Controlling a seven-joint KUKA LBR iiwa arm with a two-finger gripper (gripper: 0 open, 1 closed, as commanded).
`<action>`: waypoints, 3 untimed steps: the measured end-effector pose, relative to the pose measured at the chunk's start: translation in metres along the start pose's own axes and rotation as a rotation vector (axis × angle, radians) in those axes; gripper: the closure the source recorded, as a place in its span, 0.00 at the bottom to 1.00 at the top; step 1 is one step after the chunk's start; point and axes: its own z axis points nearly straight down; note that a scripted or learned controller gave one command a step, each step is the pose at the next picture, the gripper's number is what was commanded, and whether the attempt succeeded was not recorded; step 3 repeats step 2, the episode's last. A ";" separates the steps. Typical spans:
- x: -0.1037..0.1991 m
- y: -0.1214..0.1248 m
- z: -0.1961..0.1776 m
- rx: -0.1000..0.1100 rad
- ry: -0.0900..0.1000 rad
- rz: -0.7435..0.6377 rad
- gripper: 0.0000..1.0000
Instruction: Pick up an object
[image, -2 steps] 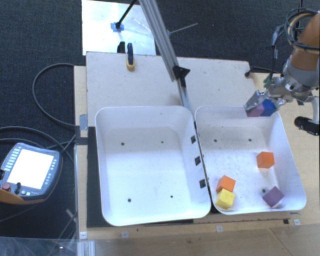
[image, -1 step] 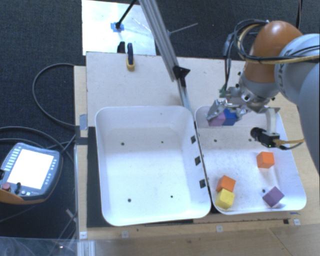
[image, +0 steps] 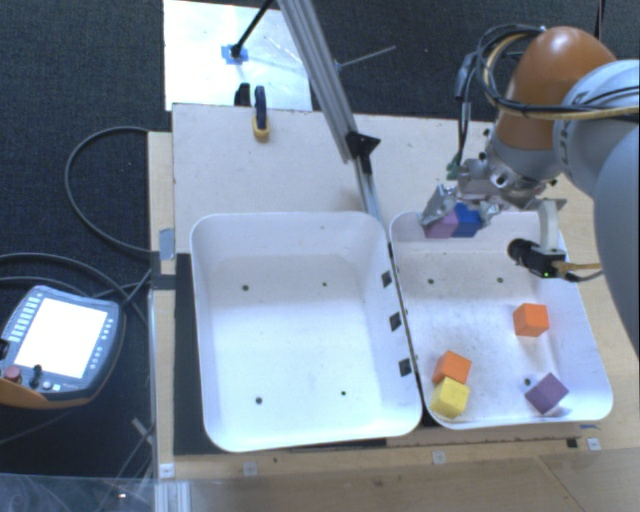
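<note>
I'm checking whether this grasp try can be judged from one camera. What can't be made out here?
- Tool: its metal parts blur together, so whether it grips anything is unclear.
- Purple block and blue block: partly covered by the tool at the right bin's far edge.
- Arm: cut off by the frame's right edge.

- Table (image: 250, 165): pale tan board top, seen from above at a slant.
- Left white bin (image: 215, 300) sits on the table, touching the right white bin (image: 590, 340) along their shared edge.
- Blue clamp (image: 261, 110) grips the table's far edge.
- Slanted metal bar (image: 330, 80) meets the table by the bins' far junction, at a black bracket (image: 360, 146).
</note>
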 end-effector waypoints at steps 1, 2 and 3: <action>0.078 -0.034 -0.050 0.000 0.004 -0.007 1.00; 0.165 -0.011 0.000 0.005 0.003 -0.006 1.00; 0.165 -0.011 0.000 0.005 0.003 -0.006 1.00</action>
